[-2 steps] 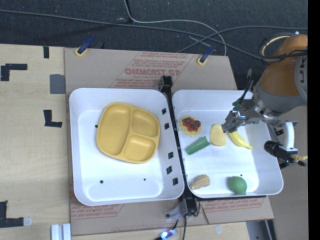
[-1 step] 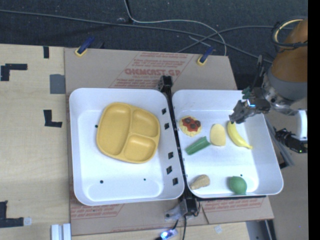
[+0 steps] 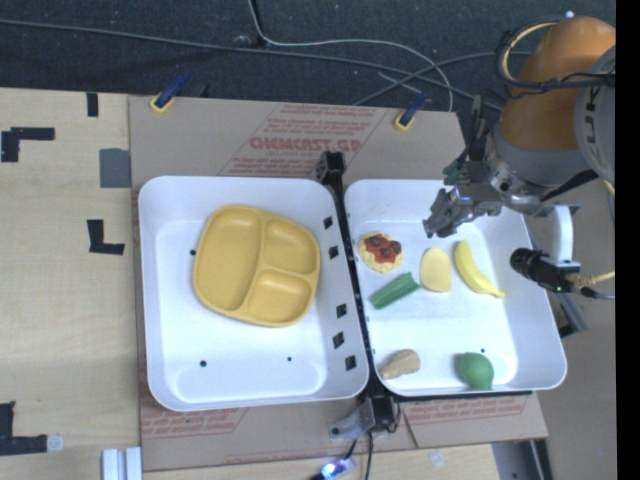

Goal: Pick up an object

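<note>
Your gripper (image 3: pixel 441 225) hangs over the upper middle of the right bin (image 3: pixel 535 363), just above and to the right of the small toy pizza (image 3: pixel 381 251). It appears to hold nothing, but from this slanted overhead angle you cannot tell how its jaws stand.

All the candidates lie in that right bin: the pizza piece, a pale yellow wedge (image 3: pixel 436 270) beside it, a banana (image 3: pixel 476 270) touching or nearly touching the wedge on its right, a green pepper-like stick (image 3: pixel 393 290) below the pizza, a tan bread-like lump (image 3: pixel 400 364) near the bottom edge, and a green rounded fruit (image 3: pixel 475 370) in the lower right. The left bin (image 3: pixel 170 368) carries a yellow divided plate (image 3: pixel 256 265).

These look like play food, so expect light, stiff, smooth plastic that slides on the bin floor and may squirt out of a shallow pinch. The pizza is flat and low; you would have little edge to catch. The banana is the kinder target: close across its narrow middle, square to its length. The wedge crowds it, so favour the banana's free lower end if you go there.
</note>
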Controlling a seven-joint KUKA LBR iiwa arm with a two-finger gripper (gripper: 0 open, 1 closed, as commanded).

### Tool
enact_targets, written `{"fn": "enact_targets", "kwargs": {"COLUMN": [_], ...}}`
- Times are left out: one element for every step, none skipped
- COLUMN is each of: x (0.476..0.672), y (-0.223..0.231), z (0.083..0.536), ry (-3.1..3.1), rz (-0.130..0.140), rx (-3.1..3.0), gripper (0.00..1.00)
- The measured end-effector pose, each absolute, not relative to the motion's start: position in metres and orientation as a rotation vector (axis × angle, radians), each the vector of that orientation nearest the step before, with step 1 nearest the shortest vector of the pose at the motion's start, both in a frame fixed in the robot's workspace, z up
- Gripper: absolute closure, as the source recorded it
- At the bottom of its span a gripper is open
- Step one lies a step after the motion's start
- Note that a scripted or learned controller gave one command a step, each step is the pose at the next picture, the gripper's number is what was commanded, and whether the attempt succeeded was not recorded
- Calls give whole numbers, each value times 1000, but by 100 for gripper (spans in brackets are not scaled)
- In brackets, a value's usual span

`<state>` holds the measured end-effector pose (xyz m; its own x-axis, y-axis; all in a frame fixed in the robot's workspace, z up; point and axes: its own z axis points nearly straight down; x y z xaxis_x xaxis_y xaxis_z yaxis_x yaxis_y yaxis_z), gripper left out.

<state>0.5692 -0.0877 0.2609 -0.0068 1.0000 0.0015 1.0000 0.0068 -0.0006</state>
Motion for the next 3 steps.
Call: {"fn": "enact_targets", "kwargs": {"x": [590, 606, 617], "y": [-33, 28, 75], "z": [244, 232, 219], "ry": [-2227, -2228, -2227], "rz": [1, 1, 2], "rx": [-2212, -2212, -2214], "gripper": [100, 100, 100]}}
